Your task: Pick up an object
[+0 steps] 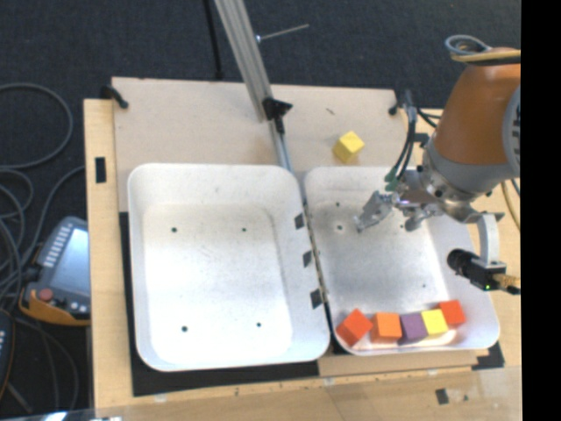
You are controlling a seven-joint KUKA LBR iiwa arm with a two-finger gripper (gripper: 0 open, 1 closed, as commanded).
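Several small blocks line the near edge of the right bin [456,261]: a red-orange block [355,325], an orange block [387,324], a purple block [412,326], a yellow block [435,322] and another red-orange block [452,312]. A yellow cube [348,146] lies on the bench behind the bins. My gripper [391,216] hangs over the far part of the right bin, well apart from the row of blocks. It is open, and nothing sits between its fingers.
The left bin [219,261] lies beside the right one. A slanted metal post [250,51] rises from the bench behind the bins. A pendant [61,270] and cables lie off the bench at the left.
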